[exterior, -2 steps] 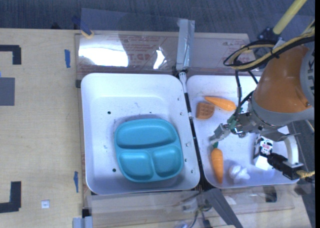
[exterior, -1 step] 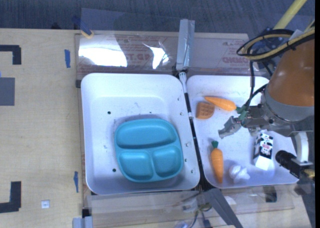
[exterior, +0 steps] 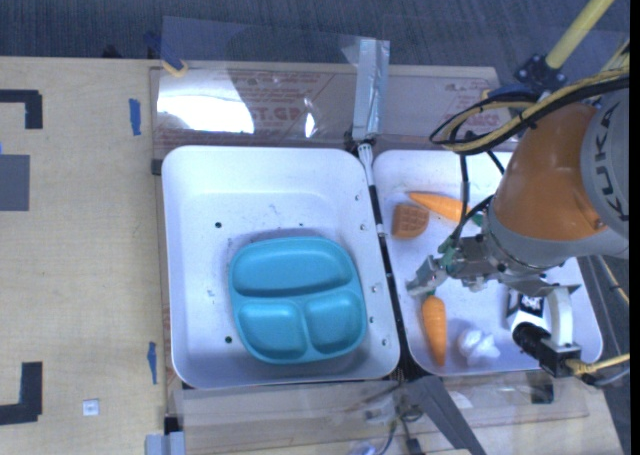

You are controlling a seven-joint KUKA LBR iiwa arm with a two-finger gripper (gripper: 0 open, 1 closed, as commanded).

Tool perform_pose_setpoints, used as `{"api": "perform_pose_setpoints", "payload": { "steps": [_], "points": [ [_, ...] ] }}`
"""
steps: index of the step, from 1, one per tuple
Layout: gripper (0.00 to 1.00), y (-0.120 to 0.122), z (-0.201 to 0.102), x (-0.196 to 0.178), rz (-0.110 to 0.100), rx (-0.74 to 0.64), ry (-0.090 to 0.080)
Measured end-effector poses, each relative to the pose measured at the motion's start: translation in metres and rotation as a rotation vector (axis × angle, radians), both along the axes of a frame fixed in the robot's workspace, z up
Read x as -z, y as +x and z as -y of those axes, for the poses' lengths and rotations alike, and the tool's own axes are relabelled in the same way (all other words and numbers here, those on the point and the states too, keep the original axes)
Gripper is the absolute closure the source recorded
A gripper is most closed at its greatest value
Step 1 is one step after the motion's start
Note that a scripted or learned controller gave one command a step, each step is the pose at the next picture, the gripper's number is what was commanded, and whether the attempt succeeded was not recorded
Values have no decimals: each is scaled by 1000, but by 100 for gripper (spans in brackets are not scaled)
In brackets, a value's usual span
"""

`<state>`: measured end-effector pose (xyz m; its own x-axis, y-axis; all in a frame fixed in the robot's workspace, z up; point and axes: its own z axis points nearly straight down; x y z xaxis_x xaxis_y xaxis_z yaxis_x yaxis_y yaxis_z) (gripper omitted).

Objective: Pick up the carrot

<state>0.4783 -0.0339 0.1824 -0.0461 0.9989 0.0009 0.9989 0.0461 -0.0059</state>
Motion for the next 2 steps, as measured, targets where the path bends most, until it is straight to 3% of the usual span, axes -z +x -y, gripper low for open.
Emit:
{"api": "perform_pose_setpoints", "payload": {
  "steps": [1, 2],
  "points": [
    [0, 12, 60, 62, 0, -171, 1],
    [0, 3, 63, 95, 11, -189, 0]
  ]
}}
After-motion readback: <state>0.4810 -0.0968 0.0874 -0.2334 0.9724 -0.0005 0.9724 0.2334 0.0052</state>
